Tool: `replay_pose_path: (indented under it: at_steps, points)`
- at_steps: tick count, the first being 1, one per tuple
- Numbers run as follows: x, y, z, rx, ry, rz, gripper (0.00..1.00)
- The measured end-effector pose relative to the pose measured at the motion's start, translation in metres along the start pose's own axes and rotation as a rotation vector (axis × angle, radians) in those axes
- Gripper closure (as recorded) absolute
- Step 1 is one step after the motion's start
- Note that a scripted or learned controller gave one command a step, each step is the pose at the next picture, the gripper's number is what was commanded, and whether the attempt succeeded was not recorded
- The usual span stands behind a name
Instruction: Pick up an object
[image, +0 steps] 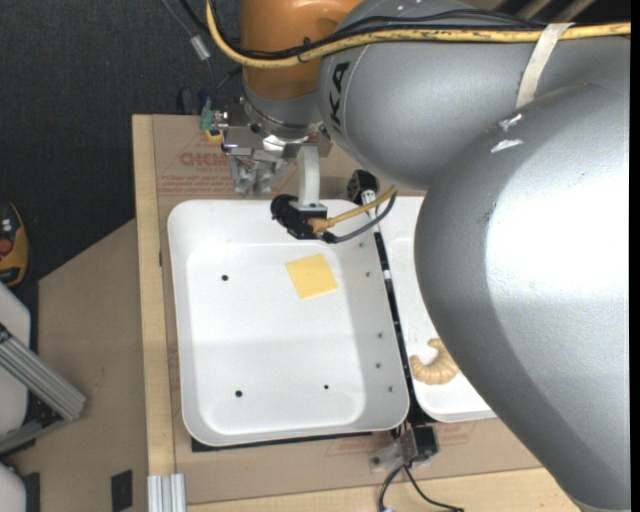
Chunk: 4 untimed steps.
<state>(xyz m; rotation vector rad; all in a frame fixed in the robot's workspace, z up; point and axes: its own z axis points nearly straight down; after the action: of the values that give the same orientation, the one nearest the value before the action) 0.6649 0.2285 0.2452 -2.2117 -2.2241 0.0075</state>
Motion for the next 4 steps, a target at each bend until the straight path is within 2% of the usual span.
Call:
replay_pose_path:
  at_steps: [1,2,3,4]
  points:
    - [-0.004,0.001,-0.190,-0.026,0.005,0.004,1.00]
    - [-0.004,0.000,-0.087,0.003,-0.003,0.006,1.00]
    - [-0.006,-0.035,-0.057,0.001,-0.002,0.007,1.00]
    - [-0.004,-0.051,-0.079,-0.004,0.000,0.005,1.00]
